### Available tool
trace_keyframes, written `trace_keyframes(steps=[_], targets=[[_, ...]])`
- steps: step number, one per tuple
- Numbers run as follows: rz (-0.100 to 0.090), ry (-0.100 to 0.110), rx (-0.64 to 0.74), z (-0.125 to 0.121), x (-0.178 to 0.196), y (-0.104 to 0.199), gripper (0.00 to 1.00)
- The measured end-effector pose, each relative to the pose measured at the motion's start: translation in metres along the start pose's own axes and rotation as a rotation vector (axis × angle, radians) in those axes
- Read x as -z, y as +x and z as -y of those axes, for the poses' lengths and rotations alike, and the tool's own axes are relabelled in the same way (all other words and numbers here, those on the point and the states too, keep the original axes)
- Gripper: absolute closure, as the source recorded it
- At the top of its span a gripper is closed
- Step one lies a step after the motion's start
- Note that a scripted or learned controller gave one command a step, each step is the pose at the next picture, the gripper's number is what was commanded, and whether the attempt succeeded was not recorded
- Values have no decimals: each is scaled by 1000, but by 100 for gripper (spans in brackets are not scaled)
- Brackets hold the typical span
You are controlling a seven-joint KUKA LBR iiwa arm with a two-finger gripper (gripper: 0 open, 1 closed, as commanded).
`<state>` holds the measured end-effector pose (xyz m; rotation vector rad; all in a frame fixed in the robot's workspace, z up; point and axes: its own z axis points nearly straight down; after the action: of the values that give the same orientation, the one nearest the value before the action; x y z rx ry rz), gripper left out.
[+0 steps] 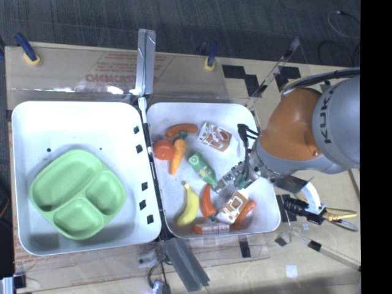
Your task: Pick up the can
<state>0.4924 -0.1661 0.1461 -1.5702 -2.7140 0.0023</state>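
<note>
1. We see two white bins side by side on the bench. The left bin (24, 164) holds a green plate (76, 193) with three sections.
2. The right bin (184, 110) is full of toy food.
3. Near its top lie a red sausage (182, 129) and a small snack box (214, 136).
4. A carrot (177, 155) leans against a red tomato (163, 149).
5. A green bottle (202, 168) lies in the middle, tilted.
6. A yellow banana (190, 207) lies near the bottom, with a red pepper (207, 202) just beside it.
7. We cannot tell for sure which thing is the can. A small red thing lying flat (210, 228) at the bottom edge may be it.
8. The grey and orange arm (300, 133) reaches in from the right.
9. Its gripper (240, 177) hangs low over the right side, just above an orange and white carton (231, 207).
10. We cannot tell how its jaws stand.
</note>
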Motion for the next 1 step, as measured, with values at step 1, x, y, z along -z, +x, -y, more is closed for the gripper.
trace_keyframes(steps=[1], targets=[[2, -2, -18, -6, 6, -44, 100]])
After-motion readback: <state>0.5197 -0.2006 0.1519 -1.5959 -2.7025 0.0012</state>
